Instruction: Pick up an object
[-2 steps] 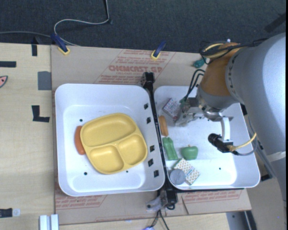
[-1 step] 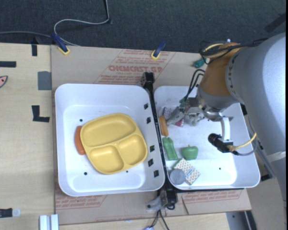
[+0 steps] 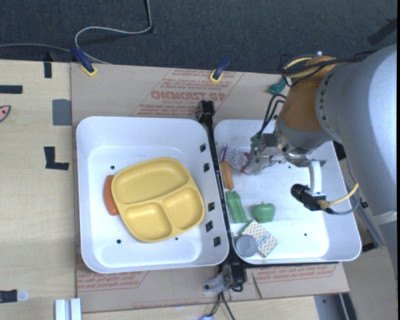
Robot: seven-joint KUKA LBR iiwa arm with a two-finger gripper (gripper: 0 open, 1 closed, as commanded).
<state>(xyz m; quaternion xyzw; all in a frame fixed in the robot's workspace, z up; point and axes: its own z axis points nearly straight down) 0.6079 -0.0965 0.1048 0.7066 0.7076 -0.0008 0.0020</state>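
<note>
The grey arm [image 3: 380, 112], looming large at the right, is reached down into the right bin [image 3: 347, 245], where the gripper [image 3: 257, 160] is set low near the far left corner, just beside a crumpled wrapper [image 3: 235, 157]; whether it is wide or narrow cannot be told. An orange piece [image 3: 227, 176], a green bar [image 3: 235, 207], a green round fruit [image 3: 263, 211], a checkered packet [image 3: 261, 237] and a grey disc [image 3: 246, 246] are spread along that bin's left side. A yellow divided plate [image 3: 159, 197] is laid in the left bin [image 3: 87, 179].
</note>
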